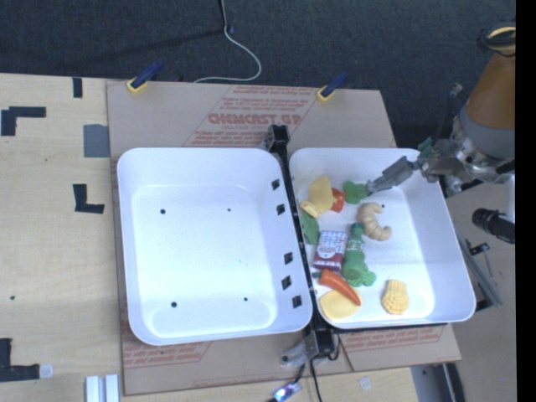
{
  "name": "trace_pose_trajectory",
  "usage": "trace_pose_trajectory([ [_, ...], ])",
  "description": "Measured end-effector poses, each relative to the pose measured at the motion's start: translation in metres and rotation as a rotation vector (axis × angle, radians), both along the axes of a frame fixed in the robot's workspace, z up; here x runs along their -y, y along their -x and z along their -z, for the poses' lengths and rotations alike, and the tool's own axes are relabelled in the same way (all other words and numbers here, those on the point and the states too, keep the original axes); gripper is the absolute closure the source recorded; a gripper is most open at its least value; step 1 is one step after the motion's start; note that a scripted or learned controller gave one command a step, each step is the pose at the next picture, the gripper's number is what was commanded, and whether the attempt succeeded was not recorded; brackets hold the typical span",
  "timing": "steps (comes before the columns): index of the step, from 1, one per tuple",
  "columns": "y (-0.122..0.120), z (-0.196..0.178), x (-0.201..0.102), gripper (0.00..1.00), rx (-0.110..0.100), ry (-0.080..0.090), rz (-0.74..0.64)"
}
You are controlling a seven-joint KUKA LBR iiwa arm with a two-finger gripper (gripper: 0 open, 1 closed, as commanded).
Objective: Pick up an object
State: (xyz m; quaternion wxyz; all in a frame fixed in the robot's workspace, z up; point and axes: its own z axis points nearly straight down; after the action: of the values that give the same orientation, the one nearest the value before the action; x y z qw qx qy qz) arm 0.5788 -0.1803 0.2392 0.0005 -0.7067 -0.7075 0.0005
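Tan bench top (50, 249) fills the left of the frame, with black tape marks (25, 120) at upper left. Dark carpet-like floor (335, 23) runs across the top, a thin cable (239, 44) trailing over it. Brown cardboard sheet (243, 115) lies under both bins, held by two blue-yellow clamps (144, 75) at its upper corners.

Left bin (201, 241), centre-left, shows bare white floor with small dark dots. Black clips (289, 258) sit along the seam between the bins.

Right bin (419, 249), centre-right, holds toy foods bunched toward its left wall: yellow piece (319, 194) with a red bit, green piece (354, 193), croissant (373, 222), printed carton (332, 249), green bottle shape (357, 262), red-orange pepper (339, 286) over a yellow slice (335, 306), corn cob (394, 296) lower right, apart from the rest.

Gripper (377, 184) comes in from the right at upper right of the right bin, tip just beside the green piece; contact unclear. Can't tell if the fingers are spread or closed. Grey-orange arm (494, 90) at right edge.
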Motion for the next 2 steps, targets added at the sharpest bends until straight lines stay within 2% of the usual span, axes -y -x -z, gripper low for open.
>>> trace_pose_trajectory([
  [1, 0.009, 0.041, -0.103, 0.0, -0.004, -0.005, -0.009],
  [2, 0.004, 0.056, -0.21, 0.0, -0.003, -0.005, -0.01],
])
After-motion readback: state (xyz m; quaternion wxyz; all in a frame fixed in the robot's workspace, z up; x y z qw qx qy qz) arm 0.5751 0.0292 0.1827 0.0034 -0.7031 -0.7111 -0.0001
